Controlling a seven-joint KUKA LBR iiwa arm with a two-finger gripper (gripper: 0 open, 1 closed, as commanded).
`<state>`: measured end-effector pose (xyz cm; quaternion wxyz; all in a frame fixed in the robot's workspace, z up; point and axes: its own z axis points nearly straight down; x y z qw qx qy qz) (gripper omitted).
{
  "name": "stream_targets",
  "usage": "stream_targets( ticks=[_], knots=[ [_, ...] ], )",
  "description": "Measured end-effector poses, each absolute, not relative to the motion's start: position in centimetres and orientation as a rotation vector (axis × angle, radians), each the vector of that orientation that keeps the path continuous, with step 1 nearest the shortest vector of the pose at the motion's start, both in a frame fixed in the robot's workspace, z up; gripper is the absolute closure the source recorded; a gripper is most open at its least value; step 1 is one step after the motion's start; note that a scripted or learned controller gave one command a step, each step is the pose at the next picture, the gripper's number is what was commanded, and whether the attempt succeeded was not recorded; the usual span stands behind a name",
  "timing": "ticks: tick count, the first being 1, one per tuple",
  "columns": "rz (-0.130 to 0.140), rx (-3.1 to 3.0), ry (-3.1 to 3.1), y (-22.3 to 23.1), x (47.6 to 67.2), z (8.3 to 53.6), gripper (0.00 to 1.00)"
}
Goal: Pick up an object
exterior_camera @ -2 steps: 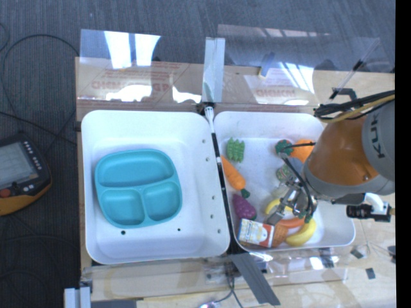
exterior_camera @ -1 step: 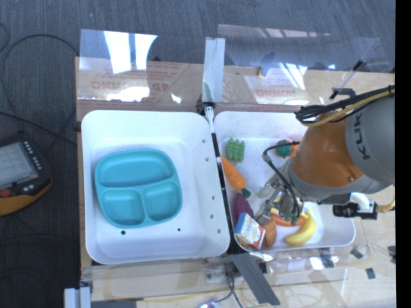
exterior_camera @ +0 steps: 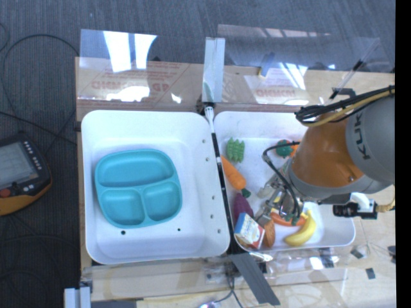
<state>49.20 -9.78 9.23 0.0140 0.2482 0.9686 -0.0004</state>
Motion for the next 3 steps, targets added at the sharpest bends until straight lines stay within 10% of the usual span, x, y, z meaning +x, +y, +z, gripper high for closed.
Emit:
stream_targets(
  ticks=[3],
  knots=[
    [0.006,1.014,2.953,-9.68,48.99,9.14,0.00]
  ],
)
